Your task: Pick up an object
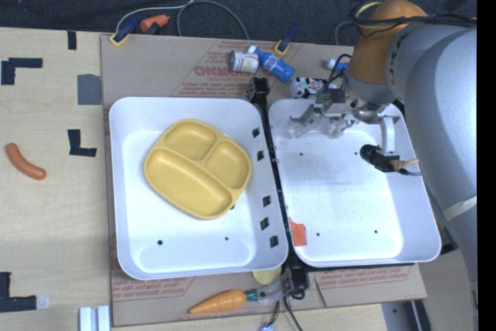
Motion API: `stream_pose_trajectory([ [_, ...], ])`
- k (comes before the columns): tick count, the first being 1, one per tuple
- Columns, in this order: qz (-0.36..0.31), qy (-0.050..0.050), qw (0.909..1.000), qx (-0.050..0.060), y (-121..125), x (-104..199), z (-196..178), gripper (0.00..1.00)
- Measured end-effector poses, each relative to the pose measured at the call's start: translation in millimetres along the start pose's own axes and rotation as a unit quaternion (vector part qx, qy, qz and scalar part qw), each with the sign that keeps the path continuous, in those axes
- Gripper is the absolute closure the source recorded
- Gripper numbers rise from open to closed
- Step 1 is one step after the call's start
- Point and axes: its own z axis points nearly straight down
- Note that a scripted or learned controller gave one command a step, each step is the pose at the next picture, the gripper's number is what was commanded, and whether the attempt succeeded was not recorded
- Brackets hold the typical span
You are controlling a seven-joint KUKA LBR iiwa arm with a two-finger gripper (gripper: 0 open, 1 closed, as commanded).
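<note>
A yellow divided plate (pixel 199 167) lies in the left bin (pixel 132 244). In the right bin (pixel 418 240), a small orange piece (pixel 297 232) sits by the front left corner. My gripper (pixel 318 123) hangs over the far left part of the right bin, below the orange wrist band (pixel 373 50). It is open, its fingers (pixel 300 122) spread apart with nothing between them. It stands well away from both the plate and the orange piece.
A black part with an orange tip (pixel 384 159) juts out beside the arm over the right bin. Outside the bins lie a toy carrot (pixel 219 301) at the front, a sausage (pixel 25 161) far left, and a blue-white bottle (pixel 262 62) at the back.
</note>
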Motion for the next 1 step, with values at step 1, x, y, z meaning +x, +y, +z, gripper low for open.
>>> stream_pose_trajectory([
  [1, -0.002, -0.001, 1.0000, -0.002, -25.5, 29.6, 8.7, 0.00],
])
